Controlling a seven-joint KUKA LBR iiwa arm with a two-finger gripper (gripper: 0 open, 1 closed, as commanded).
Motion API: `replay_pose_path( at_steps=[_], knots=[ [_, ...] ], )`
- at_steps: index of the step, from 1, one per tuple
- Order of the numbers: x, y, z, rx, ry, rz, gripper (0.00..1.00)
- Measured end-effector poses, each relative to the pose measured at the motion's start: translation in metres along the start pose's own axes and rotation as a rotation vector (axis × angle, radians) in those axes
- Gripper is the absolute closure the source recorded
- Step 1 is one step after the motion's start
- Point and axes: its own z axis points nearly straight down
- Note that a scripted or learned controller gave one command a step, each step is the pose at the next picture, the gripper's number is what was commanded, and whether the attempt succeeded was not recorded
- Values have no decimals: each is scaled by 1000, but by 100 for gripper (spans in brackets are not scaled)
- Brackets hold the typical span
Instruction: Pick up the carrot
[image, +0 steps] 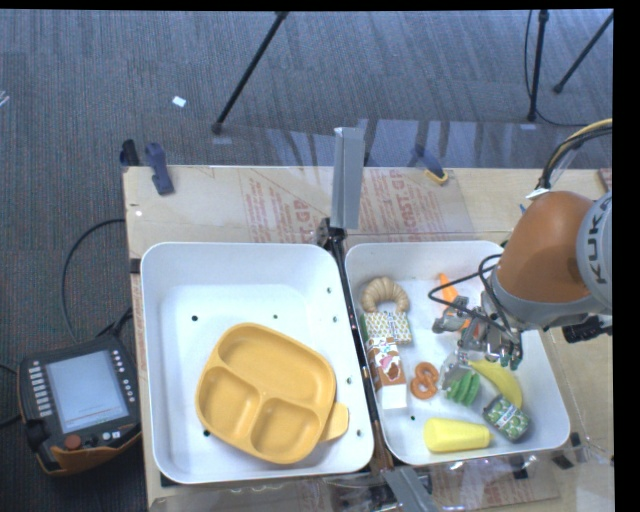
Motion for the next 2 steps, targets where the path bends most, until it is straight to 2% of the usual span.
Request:
replay_pose_path(
  at_steps=[1,2],
  knots=[
    [0,3,-10,-2,2,-6,100],
    [10,34,-140,-2,-7,-122,100]
  ],
)
